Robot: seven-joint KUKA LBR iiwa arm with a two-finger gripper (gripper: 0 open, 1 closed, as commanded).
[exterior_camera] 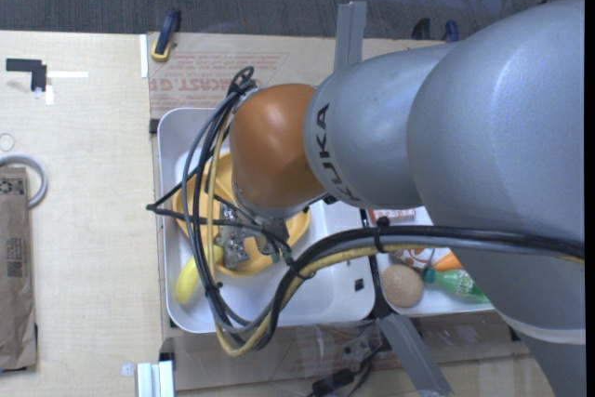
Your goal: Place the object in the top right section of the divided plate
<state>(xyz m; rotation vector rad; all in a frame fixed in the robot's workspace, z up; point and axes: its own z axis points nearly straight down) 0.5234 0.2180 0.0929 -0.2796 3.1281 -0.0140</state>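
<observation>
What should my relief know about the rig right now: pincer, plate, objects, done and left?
Pincer: hidden under the arm's orange band, over the left bin; fingers can't be judged.
Divided plate: yellow, in the left bin, mostly covered by arm and cables.
Objects: yellow banana-like piece in the left bin beside the plate; tan egg-like object and orange-and-green piece in the right bin.
Done: nothing confirmed in the top right section.
Left: confirm a grasp, then place.

- Lighting: bright, even, from overhead; shadows soft.
- Glare: broad pale sheen on the large grey metal robot arm [465, 125]; 1 soft highlight on its glossy orange wrist band [271, 144].
- Focus: arm nearest the lens slightly soft; pale wooden bench top [84, 200] sharper.
</observation>
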